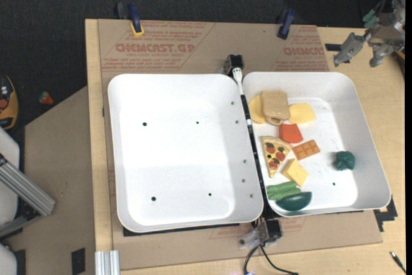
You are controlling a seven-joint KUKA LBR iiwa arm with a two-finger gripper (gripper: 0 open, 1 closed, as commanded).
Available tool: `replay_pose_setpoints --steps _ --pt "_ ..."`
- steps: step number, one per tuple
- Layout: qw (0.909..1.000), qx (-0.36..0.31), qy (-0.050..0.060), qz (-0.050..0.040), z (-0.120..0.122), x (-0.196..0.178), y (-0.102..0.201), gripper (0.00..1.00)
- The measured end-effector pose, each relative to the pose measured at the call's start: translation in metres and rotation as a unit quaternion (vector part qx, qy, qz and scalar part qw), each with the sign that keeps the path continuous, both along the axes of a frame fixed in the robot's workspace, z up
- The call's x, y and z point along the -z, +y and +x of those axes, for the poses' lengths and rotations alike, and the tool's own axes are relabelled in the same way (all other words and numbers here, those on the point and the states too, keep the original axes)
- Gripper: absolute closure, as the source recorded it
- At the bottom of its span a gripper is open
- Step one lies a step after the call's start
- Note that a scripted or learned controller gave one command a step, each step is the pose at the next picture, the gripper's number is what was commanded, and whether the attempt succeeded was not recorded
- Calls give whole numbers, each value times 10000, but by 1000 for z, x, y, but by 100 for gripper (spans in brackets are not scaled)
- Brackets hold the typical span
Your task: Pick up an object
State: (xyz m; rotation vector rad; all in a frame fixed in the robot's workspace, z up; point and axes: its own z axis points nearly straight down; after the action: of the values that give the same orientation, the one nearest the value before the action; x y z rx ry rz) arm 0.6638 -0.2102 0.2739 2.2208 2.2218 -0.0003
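Right bin [360,113] holds toy food; pizza slice [275,155] tip points toward camera; gripper [360,52] spread open, empty.

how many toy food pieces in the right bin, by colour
yellow: 3
tan: 1
red-orange: 1
brown-orange: 1
pizza slice: 1
green: 3
total: 10
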Motion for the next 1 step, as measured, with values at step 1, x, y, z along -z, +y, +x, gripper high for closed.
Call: replay_pose_setpoints --steps 1 --pt "10000 -18 67 31 0 137 51 0"
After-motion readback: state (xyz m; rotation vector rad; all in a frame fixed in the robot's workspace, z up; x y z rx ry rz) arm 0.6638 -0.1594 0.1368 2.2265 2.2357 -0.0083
